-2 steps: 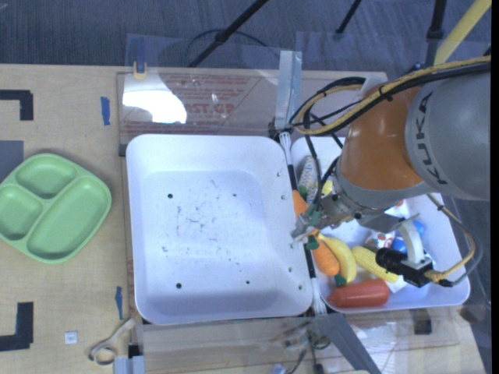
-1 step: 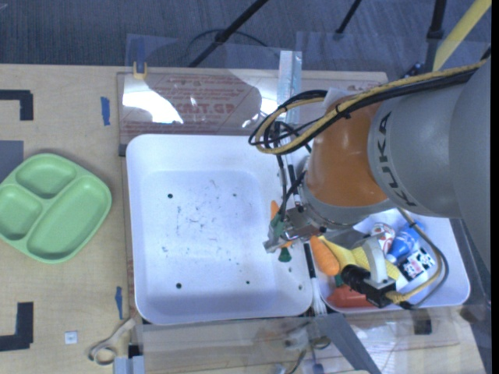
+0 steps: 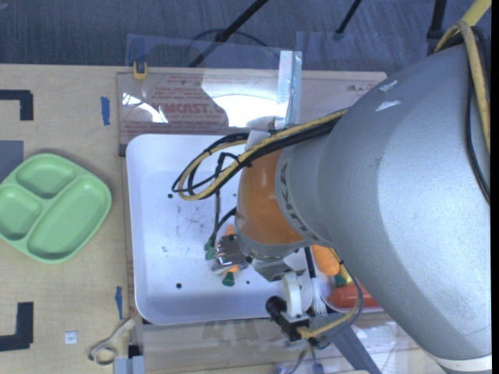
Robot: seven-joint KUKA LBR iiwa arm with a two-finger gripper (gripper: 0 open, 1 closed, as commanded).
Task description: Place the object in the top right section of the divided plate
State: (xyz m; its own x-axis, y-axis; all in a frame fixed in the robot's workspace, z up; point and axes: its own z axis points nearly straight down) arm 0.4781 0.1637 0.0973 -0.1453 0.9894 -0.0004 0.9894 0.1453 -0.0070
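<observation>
The green divided plate lies on the wooden bench left of the white bin, with nothing in its three sections. My gripper hangs low over the middle of the bin, under the orange wrist band. Small green and orange bits show right at the gripper, and I cannot make out what they belong to. An orange object and a red one peek out from under the arm at the bin's lower right, mostly hidden.
The grey arm covers the right half of the view. Yellow and black cables loop over the bin's upper part. A clear plastic wall stands behind the bin. Black tape marks sit on the bench at left.
</observation>
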